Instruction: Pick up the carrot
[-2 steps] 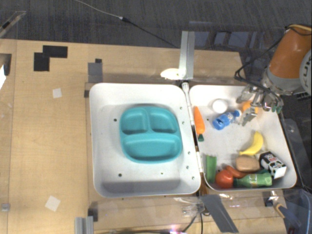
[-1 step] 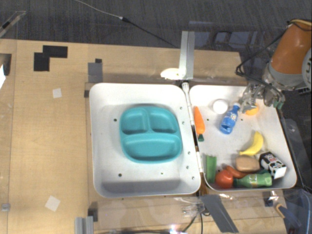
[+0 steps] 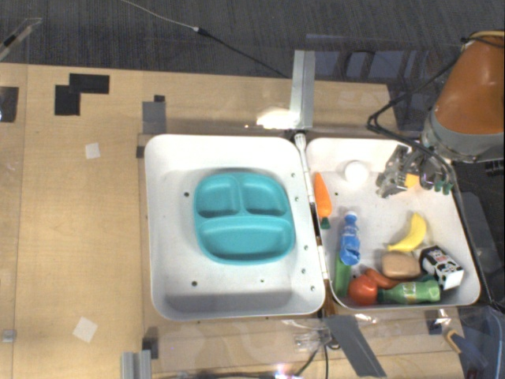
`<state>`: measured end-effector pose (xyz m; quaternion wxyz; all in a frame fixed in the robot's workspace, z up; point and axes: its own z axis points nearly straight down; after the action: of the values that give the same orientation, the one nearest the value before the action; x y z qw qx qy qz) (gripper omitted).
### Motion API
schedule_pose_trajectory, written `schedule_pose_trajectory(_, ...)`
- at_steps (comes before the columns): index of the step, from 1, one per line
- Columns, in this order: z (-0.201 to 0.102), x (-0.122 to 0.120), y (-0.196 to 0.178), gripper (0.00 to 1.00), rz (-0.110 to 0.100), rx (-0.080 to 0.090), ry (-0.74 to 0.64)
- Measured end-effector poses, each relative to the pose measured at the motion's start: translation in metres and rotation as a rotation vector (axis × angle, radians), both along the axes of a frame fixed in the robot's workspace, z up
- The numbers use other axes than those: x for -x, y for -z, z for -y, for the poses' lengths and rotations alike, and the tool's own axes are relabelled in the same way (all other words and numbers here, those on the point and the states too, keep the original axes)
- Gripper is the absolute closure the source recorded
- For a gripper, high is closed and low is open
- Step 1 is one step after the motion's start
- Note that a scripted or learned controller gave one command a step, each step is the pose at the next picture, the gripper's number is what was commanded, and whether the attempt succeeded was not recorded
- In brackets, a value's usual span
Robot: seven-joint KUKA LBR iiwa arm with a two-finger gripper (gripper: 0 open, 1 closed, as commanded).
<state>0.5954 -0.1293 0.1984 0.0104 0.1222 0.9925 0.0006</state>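
One teal divided plate (image 3: pixel 240 215) sits in the left bin (image 3: pixel 166 212). One carrot (image 3: pixel 322 195) lies at the right bin's (image 3: pixel 465 247) nine o'clock edge. The fingers (image 3: pixel 410 174) hover at two o'clock; how far they're open I can't tell.

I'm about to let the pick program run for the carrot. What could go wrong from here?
1. The carrot lies right against the left wall of the right bin, so the wall may block a clean grasp.
2. The blue bottle sits just beside the carrot's lower end and might get bumped.
3. The gripper is across the bin from the carrot, so any aiming error on the way counts.
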Motion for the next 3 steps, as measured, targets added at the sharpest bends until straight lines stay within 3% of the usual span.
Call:
schedule_pose_trajectory(1,0.002,0.002,0.005,0.00,-0.010,0.000,0.003)
schedule_pose_trajectory(2,0.052,-0.052,0.109,0.00,-0.005,0.003,-0.073)
schedule_pose_trajectory(3,0.050,-0.055,0.096,1.00,0.004,0.005,-0.078)
